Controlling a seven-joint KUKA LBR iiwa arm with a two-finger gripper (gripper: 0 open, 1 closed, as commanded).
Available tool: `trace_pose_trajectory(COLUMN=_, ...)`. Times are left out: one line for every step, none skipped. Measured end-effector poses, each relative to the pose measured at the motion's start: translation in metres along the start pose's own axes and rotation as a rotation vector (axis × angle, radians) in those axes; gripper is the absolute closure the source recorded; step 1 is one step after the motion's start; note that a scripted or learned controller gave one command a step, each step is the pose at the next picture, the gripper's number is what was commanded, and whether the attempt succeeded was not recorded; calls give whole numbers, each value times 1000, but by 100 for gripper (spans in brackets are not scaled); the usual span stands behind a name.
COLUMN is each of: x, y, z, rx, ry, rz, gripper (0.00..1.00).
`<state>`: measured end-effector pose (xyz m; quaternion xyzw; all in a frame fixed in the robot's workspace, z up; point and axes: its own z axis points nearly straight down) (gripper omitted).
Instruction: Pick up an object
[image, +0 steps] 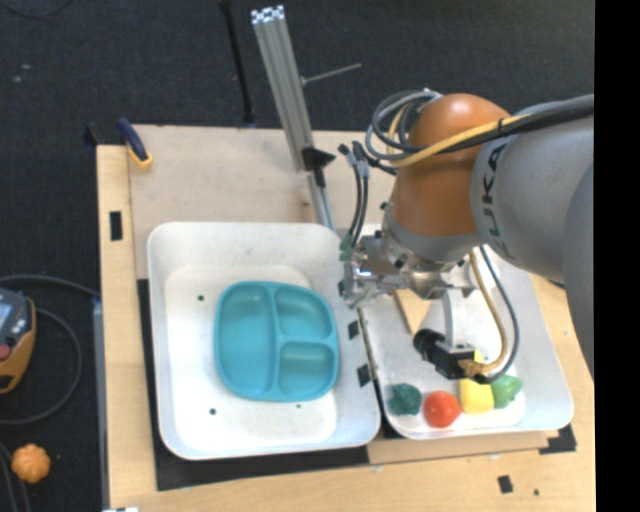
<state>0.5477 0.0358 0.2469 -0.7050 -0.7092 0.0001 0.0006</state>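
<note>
Along the near edge of the right bin (545, 385) lie four small things in a row: a dark green piece (405, 399), a red ball-like piece (441, 408), a yellow piece (477, 396) and a bright green piece (507, 388). My gripper (398, 283) hangs over the far left part of that bin, under the orange-banded wrist, which hides most of it. It stands well behind the row of pieces, and nothing shows held in it.
The left bin (180, 250) holds a teal divided plate (277, 340). An aluminium post (287, 95) rises behind the bins. A blue and yellow tool (135, 143) lies at the bench's far left corner. An orange ball (30, 462) lies on the floor at the left.
</note>
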Motion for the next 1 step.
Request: trace_pose_trajectory(x=46, y=-34, z=8, rx=0, ry=0, rz=0, gripper=100)
